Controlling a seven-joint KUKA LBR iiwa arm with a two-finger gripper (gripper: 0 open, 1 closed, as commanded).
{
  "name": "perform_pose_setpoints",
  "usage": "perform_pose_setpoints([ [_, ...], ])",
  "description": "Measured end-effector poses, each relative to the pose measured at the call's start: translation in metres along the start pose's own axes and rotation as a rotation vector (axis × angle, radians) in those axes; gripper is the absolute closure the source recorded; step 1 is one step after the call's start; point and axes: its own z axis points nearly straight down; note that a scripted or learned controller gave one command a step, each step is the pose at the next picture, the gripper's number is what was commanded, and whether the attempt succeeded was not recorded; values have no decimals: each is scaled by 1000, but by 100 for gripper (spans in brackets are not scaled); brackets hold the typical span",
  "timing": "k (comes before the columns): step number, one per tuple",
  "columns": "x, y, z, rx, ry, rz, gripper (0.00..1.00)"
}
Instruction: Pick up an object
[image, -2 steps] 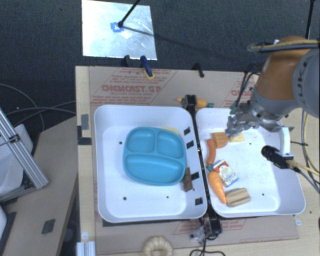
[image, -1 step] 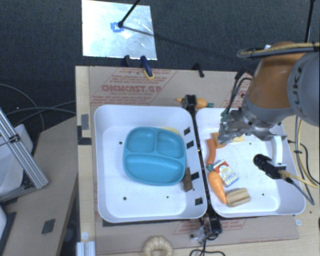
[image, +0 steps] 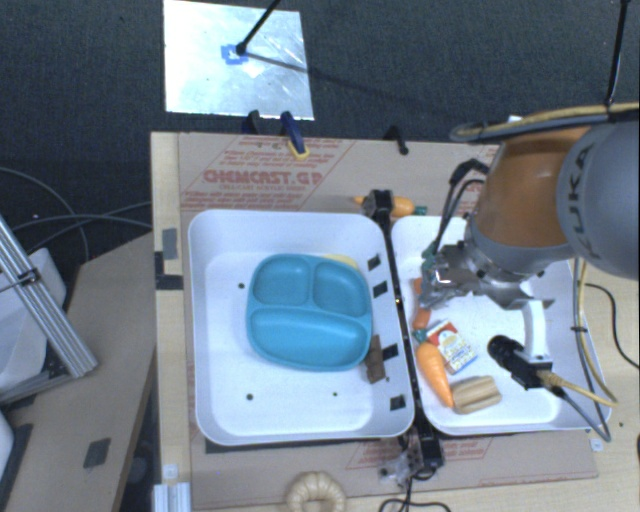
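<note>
Orange carrot (image: 433, 368) lay just below my pincer (image: 437, 283), long axis running up-down in the right bin (image: 570, 415); I couldn't tell its finger state.

Even, fairly bright overhead light fills the frame. The reflective sheet (image: 238, 58) at upper left glares white. Both white bins (image: 215, 300) look slightly washed out, shadows are soft, and the picture is mildly grainy and soft throughout.
</note>
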Motion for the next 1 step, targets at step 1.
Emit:
perform_pose_setpoints([
  [1,-9,-2,-17,-5,-1,7,100],
])
